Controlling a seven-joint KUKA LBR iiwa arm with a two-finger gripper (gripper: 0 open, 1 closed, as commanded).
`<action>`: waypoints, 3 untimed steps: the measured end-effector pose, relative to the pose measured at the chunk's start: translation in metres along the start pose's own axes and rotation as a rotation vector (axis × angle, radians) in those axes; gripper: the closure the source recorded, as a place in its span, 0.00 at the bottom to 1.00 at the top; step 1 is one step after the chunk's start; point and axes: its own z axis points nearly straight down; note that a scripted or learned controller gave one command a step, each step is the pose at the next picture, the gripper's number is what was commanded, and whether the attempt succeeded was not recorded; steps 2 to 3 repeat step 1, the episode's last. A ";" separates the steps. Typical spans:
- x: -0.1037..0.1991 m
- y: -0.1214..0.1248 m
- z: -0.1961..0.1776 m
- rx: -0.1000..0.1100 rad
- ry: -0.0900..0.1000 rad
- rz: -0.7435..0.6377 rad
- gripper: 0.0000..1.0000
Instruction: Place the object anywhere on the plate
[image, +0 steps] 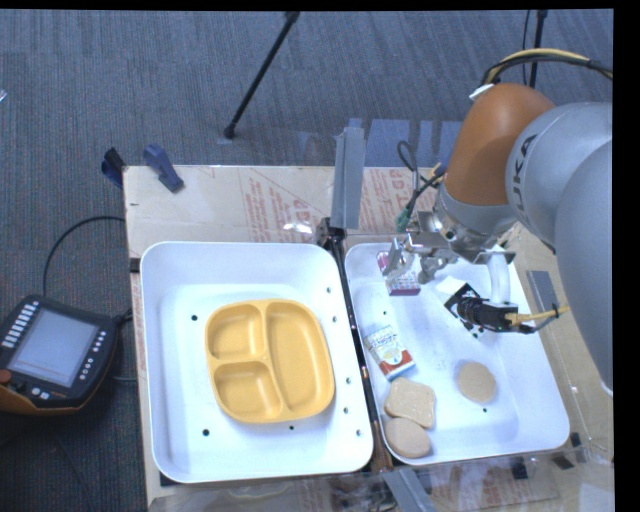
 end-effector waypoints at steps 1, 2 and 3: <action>0.000 0.000 0.000 0.000 0.000 0.000 0.00; 0.000 0.000 0.000 0.000 0.000 0.000 0.00; 0.000 0.000 0.000 0.000 0.000 0.000 0.00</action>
